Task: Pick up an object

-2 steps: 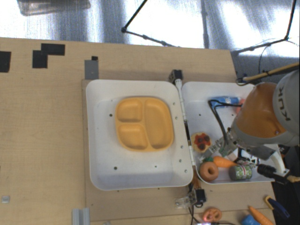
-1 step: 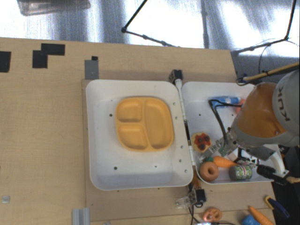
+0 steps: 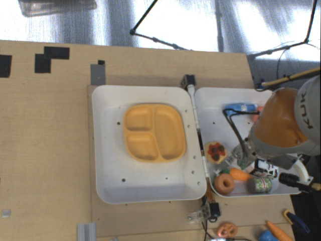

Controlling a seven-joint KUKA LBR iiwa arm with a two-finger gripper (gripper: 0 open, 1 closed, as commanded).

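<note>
My gripper (image 3: 239,159) hangs low over the front part of the right bin (image 3: 210,97), under the orange band of the arm (image 3: 281,119). Just left of it lies a red and yellow pizza-slice toy (image 3: 216,152). An orange carrot (image 3: 239,174) lies right below the gripper, with a brown donut (image 3: 224,183) to its left and a green can (image 3: 260,185) to its right. A blue tube (image 3: 243,108) lies at the back of the bin, partly behind the arm. Nothing is visibly held.
The left bin (image 3: 108,185) holds a yellow divided plate (image 3: 153,132). A pretzel (image 3: 226,230) and an orange object (image 3: 276,231) lie on the bench in front of the right bin. A black cable (image 3: 235,129) runs across the right bin.
</note>
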